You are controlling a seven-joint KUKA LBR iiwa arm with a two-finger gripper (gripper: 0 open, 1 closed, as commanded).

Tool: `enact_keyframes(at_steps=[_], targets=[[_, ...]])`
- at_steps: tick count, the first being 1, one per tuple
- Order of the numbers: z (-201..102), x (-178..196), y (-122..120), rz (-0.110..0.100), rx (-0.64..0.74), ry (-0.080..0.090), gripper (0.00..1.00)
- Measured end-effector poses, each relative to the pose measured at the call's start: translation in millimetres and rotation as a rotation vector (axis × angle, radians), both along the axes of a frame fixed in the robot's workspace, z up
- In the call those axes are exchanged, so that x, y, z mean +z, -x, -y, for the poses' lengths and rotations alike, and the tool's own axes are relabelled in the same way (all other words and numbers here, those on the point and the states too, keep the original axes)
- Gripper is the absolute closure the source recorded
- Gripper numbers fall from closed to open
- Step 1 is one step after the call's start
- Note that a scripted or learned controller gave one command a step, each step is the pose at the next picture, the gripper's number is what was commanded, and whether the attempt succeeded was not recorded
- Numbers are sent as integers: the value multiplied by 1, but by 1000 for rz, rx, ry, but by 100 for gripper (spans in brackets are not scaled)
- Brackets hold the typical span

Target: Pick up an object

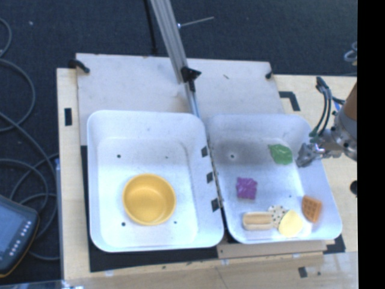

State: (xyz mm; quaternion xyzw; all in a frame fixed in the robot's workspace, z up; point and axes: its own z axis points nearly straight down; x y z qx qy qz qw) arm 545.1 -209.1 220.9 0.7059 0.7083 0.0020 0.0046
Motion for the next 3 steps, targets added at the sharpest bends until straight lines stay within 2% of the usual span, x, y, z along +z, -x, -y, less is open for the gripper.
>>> enact_keyframes(at_steps=[1,3], targets=[[1,32,-1,-3,2,-2,100],[-117,21,-15,-8,4,-4,100]])
